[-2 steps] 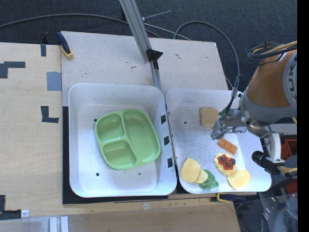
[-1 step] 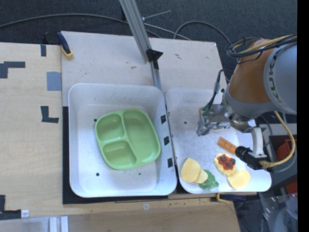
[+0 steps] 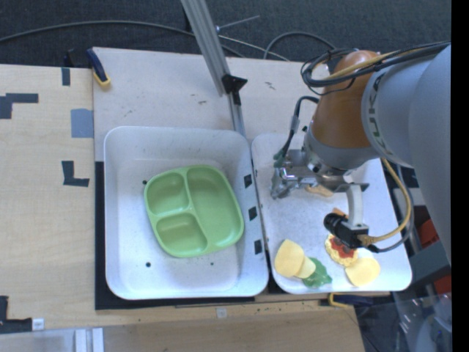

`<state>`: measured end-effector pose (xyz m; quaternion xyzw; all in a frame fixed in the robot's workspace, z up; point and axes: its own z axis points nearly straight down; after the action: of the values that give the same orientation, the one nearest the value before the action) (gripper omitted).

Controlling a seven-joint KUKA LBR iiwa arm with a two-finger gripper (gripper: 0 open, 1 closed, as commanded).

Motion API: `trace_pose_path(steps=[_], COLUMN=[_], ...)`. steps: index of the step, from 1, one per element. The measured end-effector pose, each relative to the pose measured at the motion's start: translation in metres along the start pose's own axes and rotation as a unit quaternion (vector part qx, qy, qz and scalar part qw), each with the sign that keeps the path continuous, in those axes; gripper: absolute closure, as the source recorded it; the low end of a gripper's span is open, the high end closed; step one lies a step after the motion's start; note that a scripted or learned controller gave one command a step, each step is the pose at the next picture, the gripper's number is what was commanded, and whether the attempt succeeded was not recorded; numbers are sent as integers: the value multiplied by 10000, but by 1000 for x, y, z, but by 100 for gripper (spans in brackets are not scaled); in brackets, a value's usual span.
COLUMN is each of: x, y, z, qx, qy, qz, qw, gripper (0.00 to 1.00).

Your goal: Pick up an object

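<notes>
My gripper [image 3: 281,182] hangs over the upper left part of the right bin [image 3: 308,215], close to the wall it shares with the left bin. Nothing shows in its grasp. A small orange thing [image 3: 320,190] peeks out just right of the gripper, partly hidden by the wrist. Along the bin's front edge lie a yellow piece [image 3: 289,257], a green piece [image 3: 318,276], a red and orange piece [image 3: 339,250] and another yellow piece [image 3: 363,271]. A green divided plate [image 3: 193,211] lies in the left bin [image 3: 124,196].
A metal pole [image 3: 209,39] slants down from the top to the bins' back edge. Cables run across the dark floor behind the bench. A blue and yellow clamp [image 3: 98,68] sits at the bench's back left corner.
</notes>
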<state>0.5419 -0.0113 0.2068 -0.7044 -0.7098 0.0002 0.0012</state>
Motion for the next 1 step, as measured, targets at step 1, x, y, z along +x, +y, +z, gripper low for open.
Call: trace_pose_path(steps=[1], x=[56], y=[17], z=[-15], qx=[-11], qy=[3], qz=[-2], qw=[10000], gripper=[100])
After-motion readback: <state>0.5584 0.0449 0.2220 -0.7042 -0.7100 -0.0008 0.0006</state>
